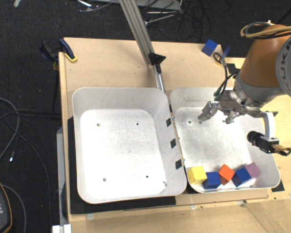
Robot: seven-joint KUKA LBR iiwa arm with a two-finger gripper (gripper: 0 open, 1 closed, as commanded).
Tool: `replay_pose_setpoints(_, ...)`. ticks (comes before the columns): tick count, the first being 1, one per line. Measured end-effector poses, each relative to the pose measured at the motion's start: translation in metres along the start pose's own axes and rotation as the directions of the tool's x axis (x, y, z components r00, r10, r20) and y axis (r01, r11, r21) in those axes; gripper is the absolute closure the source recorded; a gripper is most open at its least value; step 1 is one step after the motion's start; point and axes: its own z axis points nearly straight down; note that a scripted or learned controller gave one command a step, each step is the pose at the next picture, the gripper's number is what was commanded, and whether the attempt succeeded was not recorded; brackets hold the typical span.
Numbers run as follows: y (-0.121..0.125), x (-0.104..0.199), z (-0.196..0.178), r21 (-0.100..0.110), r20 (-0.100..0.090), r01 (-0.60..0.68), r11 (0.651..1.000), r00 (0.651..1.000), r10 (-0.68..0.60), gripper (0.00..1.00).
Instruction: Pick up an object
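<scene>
Several small blocks lie in a row along the near edge of the right bin [223, 142]: a yellow block [197, 174], a blue block [212, 180], an orange block [226, 173], another blue block [241, 176] and a purple block [252, 169]. My gripper [215, 118] hangs over the far half of that bin, well away from the blocks. It is open, its two fingers spread apart with nothing between them.
The left bin [82, 130] stands beside the right one. A loose blue block [210, 46] lies on the bench at the back right. A metal pole [138, 25] slants down to the bins' shared far corner. A clamp [63, 50] sits at the bench's back left.
</scene>
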Motion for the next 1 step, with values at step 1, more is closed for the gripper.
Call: replay_pose_setpoints(1,-0.047,0.0148,0.0194,0.006,-0.001,-0.001,1.0,1.0,0.001,0.0)
